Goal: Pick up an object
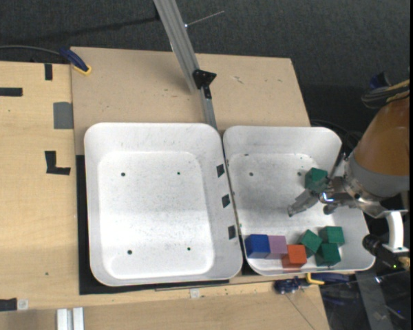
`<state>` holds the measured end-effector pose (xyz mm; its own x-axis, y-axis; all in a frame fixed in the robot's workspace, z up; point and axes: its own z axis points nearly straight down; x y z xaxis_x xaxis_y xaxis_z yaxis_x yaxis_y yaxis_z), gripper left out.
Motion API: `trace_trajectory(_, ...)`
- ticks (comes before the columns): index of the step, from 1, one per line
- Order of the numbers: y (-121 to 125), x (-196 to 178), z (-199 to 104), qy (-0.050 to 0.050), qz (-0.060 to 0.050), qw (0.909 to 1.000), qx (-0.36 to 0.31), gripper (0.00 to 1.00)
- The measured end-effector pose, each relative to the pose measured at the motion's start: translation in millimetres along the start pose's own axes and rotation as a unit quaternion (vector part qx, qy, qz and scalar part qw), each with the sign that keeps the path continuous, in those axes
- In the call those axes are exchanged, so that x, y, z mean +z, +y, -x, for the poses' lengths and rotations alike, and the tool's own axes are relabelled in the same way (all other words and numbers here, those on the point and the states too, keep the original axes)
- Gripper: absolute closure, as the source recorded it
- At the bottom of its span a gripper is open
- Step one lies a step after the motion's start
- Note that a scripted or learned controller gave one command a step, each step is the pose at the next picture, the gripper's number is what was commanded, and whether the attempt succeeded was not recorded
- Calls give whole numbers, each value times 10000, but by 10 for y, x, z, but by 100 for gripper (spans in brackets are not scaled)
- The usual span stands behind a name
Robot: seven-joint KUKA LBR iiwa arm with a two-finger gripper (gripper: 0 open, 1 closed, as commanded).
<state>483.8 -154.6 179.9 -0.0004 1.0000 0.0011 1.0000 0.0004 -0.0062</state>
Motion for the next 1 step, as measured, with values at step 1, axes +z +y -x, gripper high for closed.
trace_trajectory(1,-4,544,97,1,-4,10000,4,0)
